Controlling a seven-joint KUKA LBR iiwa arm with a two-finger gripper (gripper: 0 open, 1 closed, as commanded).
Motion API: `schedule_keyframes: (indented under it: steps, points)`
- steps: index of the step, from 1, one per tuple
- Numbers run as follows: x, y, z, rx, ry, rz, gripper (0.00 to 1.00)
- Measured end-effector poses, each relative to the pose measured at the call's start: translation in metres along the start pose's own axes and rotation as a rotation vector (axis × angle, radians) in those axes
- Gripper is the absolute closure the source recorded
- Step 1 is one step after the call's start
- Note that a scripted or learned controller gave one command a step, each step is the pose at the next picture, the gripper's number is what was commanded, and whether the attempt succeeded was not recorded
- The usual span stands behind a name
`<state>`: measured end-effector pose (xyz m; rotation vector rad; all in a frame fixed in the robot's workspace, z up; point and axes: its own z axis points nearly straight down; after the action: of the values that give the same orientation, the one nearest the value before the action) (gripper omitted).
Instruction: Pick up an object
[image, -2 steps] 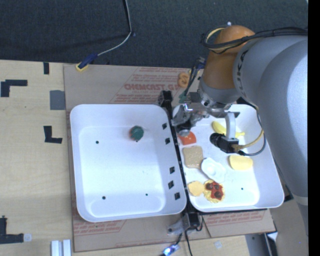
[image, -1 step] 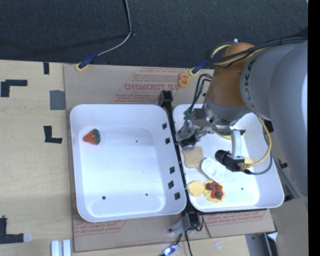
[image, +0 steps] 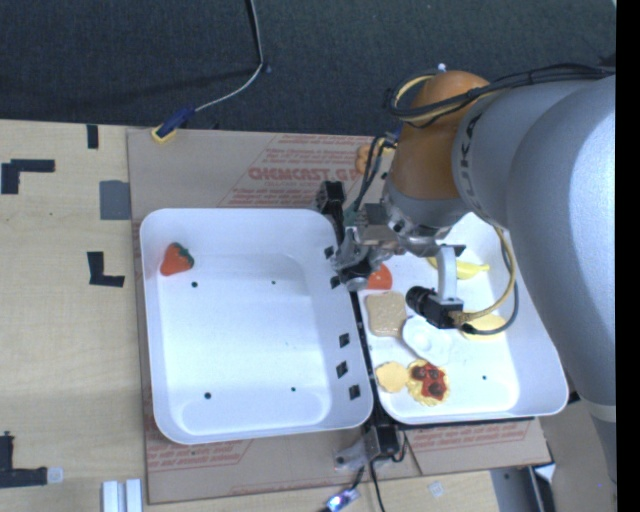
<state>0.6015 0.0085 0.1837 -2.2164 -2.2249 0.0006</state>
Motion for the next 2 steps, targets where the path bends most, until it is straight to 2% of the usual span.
schedule_keyframes:
  steps: [1, 2]
  points:
    - [-0.040, 0.025, -0.068, -0.007, -0.002, 0.005, 1.00]
    - [0.058, -0.003, -0.051, 0.002, 0.001, -0.006, 1.00]
